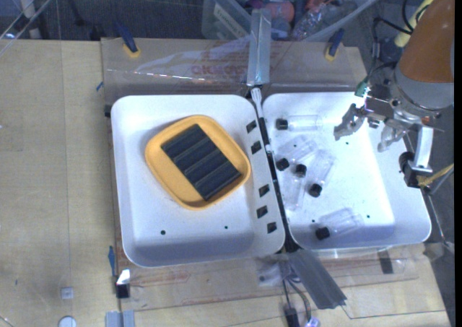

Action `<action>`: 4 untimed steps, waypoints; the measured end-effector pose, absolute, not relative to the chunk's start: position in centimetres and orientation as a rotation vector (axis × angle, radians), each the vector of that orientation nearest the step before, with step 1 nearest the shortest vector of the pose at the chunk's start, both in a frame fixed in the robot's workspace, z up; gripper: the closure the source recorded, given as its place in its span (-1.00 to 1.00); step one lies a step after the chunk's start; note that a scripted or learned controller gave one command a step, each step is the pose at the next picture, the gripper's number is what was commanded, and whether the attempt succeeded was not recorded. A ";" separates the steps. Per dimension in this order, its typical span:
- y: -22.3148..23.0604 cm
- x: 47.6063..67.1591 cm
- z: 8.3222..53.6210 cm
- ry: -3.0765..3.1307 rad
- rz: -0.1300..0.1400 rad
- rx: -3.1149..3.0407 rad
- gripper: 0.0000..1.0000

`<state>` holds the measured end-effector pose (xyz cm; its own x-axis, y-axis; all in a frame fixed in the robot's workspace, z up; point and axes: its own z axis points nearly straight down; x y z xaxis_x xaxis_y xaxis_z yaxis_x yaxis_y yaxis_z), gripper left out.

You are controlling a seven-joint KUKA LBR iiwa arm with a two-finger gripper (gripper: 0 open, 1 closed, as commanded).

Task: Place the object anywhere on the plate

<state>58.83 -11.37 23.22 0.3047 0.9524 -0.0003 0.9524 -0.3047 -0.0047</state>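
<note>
Gripper [368, 125] hanging over the right bin's [404, 228] far right corner, fingers spread apart, nothing between them.

Two white bins side by side on the tabletop [50, 174]. Left bin [133, 235]: one orange-yellow plate [160, 149], carrying one dark ribbed slab [201, 162], long axis running from far-left to near-right. Right bin: about five clear vials with black caps, hard to count exactly since the plastic nearly vanishes against the white. One vial [303, 123] lying along the far wall, cap to the left; a loose cluster [303, 170] mid-bin beside the divider; one more vial [338, 223] near the front edge, cap pointing left. Gripper well apart from the plate.
</note>
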 end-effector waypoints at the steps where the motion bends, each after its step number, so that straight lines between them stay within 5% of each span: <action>1: -11.5 58.7 23.0 -1.885 0.005 -2.510 -1.00; 4: -10.8 57.8 22.6 -1.742 0.006 -2.609 -1.00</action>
